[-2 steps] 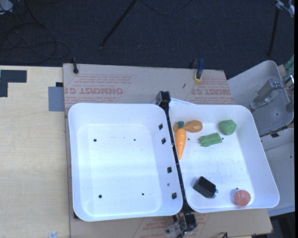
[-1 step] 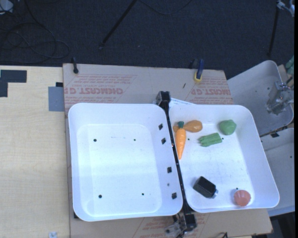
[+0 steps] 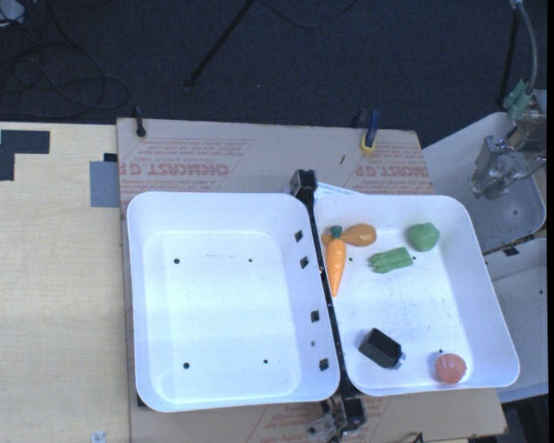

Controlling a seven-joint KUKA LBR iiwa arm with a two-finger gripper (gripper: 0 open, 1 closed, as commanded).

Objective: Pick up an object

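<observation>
Wooden bench (image 3: 46, 275) is seen at far left, with a printed cardboard sheet (image 3: 212, 160) laid over it under the bins, probably to protect the surface and keep the bins from sliding. The sheet is pinned at its far edge by a yellow clamp (image 3: 369, 138). Left bin (image 3: 138, 247) is set flat, only small dark dots marked on its floor. It is butted against the right bin (image 3: 485, 284) along a black divider strip (image 3: 318, 266), so both are held as one unit. All candidate objects are grouped in the right bin. A carrot (image 3: 334, 266) is laid lengthwise right against the divider wall, its top touching an orange rounded piece (image 3: 360, 235); a grasp there is judged awkward because of the wall. A long green vegetable (image 3: 391, 260) is placed just beside those, and a rounder green piece (image 3: 424, 236) is near the far right corner. A black block (image 3: 381, 348) is set apart in the near half and a reddish round fruit (image 3: 450, 368) near the front right corner; both are well clear of neighbours, so either is judged the easier pick. Gripper state cannot be told here. No object is lifted yet, so the pick is judged not begun.
</observation>
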